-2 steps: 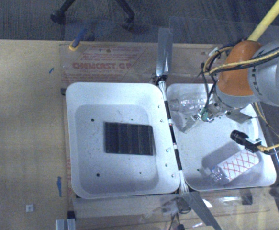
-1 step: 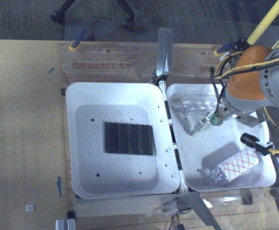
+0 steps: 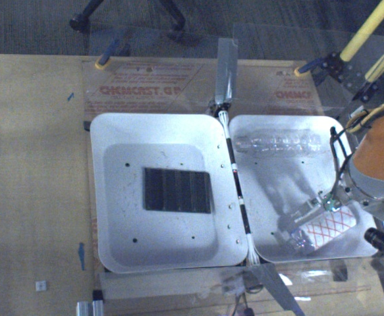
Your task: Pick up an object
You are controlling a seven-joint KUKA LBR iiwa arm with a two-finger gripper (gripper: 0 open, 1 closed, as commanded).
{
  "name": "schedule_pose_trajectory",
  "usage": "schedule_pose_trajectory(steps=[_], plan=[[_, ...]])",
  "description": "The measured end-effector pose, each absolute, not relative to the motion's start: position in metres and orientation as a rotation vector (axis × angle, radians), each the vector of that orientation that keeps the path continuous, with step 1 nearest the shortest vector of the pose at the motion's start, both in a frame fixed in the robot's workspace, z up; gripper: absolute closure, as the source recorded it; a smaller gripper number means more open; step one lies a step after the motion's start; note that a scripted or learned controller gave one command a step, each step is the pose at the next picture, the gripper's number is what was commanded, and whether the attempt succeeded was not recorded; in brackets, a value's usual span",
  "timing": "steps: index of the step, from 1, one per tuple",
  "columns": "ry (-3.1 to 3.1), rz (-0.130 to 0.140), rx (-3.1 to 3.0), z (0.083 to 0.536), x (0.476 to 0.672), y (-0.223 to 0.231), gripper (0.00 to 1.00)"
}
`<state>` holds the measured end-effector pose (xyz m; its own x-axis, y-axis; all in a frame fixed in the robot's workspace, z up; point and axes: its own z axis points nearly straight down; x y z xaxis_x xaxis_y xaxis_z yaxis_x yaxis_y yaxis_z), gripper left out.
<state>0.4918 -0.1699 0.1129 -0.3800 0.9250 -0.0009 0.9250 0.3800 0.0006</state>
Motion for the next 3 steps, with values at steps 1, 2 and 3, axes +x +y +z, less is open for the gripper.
schedule_pose_trajectory(steps=[1, 2, 3], plan=[[2.588, 0.005, 1.764, 0.088, 0.559, -0.145, 0.00], [2.663, 0.012, 1.638, 0.089, 0.485, -0.182, 0.00], [2.624, 0.008, 1.711, 0.088, 0.538, -0.136, 0.00]])
